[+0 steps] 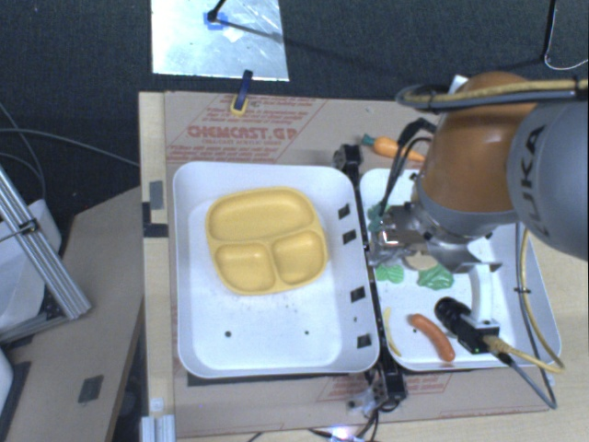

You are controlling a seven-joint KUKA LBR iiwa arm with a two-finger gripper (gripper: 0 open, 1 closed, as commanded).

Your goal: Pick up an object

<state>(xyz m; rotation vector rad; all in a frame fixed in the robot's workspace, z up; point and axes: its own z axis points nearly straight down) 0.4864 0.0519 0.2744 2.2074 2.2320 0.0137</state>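
The arm's orange and grey wrist hangs low over the right bin [543, 325], hiding much of its floor. My gripper [388, 238] is near that bin's left wall, pointing down. Several small things lie in the right bin: a green leafy piece [435, 276] just below the wrist, another green piece [390, 271] to its left by the wall, a red-orange sausage [432, 335] near the front, and a thin yellow strip [390, 331] at the front left. An orange carrot [392, 145] lies at the bin's far edge.
The left bin [267, 339] bears a yellow three-part tray [266, 238]. A divider with black clips [357, 238] runs between the bins. A blue and yellow tool [242, 93] lies on the cardboard behind them.
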